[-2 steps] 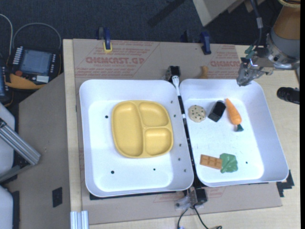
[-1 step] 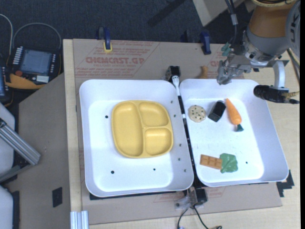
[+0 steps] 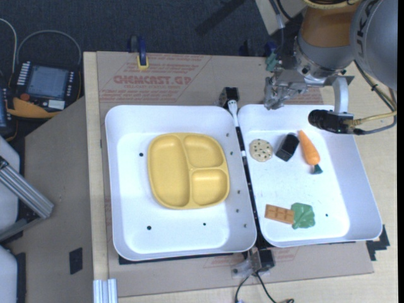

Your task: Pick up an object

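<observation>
Carrot in right bin, long axis near-vertical, green tip toward viewer; end effector state unclear.

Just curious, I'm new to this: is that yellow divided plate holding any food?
Empty. All three compartments of the plate show bare yellow; it lies in the left bin.

Yellow divided plate in left bin; handheld screen unit far left, off bench.
</observation>
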Motion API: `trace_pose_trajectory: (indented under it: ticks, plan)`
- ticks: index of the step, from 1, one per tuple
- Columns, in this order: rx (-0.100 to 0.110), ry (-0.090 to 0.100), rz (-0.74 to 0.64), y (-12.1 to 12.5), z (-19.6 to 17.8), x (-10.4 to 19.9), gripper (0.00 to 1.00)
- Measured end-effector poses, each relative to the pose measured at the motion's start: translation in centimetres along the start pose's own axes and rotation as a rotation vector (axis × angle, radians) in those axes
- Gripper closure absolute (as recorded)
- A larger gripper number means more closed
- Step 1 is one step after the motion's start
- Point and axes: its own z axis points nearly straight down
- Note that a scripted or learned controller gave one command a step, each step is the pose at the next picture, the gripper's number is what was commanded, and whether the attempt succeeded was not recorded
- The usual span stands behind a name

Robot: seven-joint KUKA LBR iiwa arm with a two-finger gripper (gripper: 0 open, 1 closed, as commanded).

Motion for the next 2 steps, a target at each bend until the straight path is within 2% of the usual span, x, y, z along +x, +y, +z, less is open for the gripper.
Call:
trace_pose_trajectory:
  ticks: [1,2]
  plan:
    - [0.003,0.0,0.0,-0.4,0.2,5.1,1.0]
    - [0.006,0.0,0.0,-0.1,2.4,10.8,1.0]
